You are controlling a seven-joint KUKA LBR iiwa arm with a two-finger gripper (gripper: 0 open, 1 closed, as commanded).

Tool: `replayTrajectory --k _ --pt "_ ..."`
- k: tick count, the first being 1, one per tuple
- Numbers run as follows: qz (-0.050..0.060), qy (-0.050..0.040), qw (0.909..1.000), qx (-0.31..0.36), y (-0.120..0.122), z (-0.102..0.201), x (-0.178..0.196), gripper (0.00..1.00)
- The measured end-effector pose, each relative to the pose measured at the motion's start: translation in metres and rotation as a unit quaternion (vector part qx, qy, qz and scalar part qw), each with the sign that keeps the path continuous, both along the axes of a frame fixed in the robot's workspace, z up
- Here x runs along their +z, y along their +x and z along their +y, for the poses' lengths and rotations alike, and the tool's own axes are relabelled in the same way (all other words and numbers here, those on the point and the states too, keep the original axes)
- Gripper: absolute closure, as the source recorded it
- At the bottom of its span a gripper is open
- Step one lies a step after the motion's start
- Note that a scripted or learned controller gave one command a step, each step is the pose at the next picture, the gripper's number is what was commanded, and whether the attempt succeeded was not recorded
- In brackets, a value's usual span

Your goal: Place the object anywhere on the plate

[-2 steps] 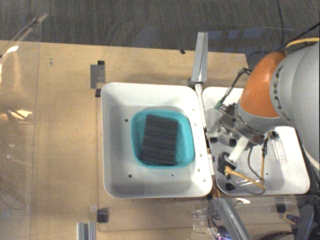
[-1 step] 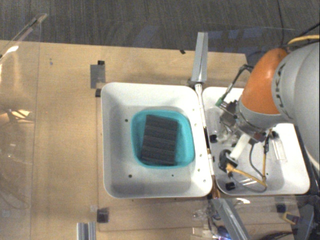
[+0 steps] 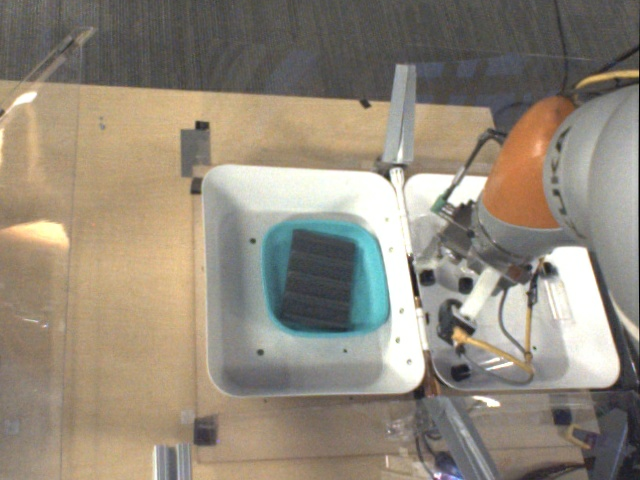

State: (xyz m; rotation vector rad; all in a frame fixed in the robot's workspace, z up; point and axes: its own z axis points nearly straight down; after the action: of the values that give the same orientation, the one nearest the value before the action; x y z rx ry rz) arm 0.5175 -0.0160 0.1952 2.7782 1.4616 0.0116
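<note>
Tool [image 3: 455,243] sat over the white bin on the view's right [image 3: 585,353], near that bin's left wall and tucked under the wrist of the grey arm [image 3: 565,168]. Apart or together, you could not tell from this angle, since the wrist covered it, and nothing was seen clamped in it. The object, a dark grey ribbed block [image 3: 320,278], lay flat on the teal plate [image 3: 376,273], roughly centred and turned slightly off square, with teal rim showing on all sides of it. The plate itself sat in the middle of the white bin on the view's left [image 3: 225,268], and both bins rested side by side on the tan counter [image 3: 110,298]. Tool and block were well apart, with the wall between the two bins lying between them. Judgement on step: the placing looked finished, because the block was fully on the plate and not hanging over its edge, so you could mark this as the end of the task or the clear-out after release. Next move, if any, called for very little: keep the arm on its own side, lift it clear of the right bin, and avoid swinging across the left bin, where a bump could nudge the plate or knock the block off. No regrasp looked needed.
</note>
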Motion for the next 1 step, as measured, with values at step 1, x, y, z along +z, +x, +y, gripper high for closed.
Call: replayTrajectory --k 1 --pt "-0.003 -0.0026 0.9999 0.014 0.0359 -0.0787 0.1837 0.0"
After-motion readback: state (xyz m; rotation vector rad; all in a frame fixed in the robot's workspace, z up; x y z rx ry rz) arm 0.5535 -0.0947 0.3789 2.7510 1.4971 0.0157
